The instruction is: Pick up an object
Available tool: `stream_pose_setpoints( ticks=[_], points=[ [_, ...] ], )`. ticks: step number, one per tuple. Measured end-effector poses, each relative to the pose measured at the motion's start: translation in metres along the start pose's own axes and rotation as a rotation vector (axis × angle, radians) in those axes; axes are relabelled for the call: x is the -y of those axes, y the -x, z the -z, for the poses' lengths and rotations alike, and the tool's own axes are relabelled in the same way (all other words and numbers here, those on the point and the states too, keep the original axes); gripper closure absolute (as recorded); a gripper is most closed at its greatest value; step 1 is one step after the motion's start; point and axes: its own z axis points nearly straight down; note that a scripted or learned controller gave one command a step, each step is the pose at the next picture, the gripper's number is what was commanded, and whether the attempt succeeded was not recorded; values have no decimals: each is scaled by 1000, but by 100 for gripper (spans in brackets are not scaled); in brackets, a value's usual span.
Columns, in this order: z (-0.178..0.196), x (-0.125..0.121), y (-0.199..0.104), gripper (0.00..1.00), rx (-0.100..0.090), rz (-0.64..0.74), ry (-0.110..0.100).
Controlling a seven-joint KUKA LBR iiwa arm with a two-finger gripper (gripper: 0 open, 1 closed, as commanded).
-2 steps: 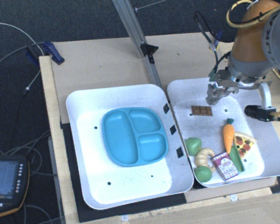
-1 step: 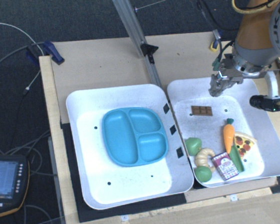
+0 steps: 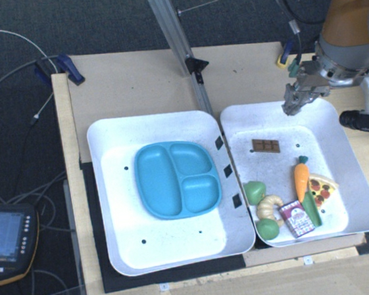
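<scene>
Hovering tool (image 3: 294,104), finger state unclear, at right bin (image 3: 341,126) 12 o'clock rim | chocolate bar (image 3: 266,145) near | carrot (image 3: 301,179) at 5 o'clock

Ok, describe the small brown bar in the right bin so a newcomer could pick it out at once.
Start at the right white bin, the one without the blue divided plate. The chocolate bar lies flat by itself in the bin's upper middle, apart from the toy food clustered toward the near edge. It is the only dark brown, rectangular, segmented piece there.

Tan bench (image 3: 150,75) – two white bins side by side: left bin (image 3: 109,185); right bin (image 3: 353,177).
</scene>
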Motion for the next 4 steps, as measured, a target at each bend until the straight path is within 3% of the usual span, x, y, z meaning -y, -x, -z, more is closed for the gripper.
stream_pose_setpoints(
  ticks=[2,4],
  points=[
    [1,30,-110,100,-5,5,-11],
    [-2,87,-200,100,-5,5,-12]
  ],
)
